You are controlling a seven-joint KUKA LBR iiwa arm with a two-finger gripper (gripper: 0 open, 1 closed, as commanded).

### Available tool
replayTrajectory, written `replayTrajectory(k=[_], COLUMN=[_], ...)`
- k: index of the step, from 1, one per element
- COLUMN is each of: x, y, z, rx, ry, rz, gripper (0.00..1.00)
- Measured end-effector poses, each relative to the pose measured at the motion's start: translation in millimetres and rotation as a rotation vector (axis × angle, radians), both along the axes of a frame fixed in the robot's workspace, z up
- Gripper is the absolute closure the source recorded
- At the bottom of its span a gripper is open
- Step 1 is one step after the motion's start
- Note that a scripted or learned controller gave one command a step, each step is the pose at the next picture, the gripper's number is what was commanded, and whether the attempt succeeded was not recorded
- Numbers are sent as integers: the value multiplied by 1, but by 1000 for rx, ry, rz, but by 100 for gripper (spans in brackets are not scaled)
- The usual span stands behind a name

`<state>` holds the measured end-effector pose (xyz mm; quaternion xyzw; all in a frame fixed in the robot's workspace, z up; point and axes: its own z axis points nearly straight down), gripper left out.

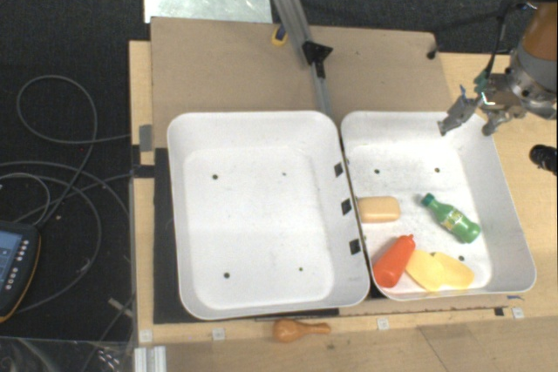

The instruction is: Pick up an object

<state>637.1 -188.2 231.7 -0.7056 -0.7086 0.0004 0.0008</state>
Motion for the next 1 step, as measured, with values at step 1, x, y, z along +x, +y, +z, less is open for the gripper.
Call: replayTrajectory(k=[1], x=[1], y=[0], z=[3], rx=[-2], ry=[-4], rz=[2], gripper=[0])
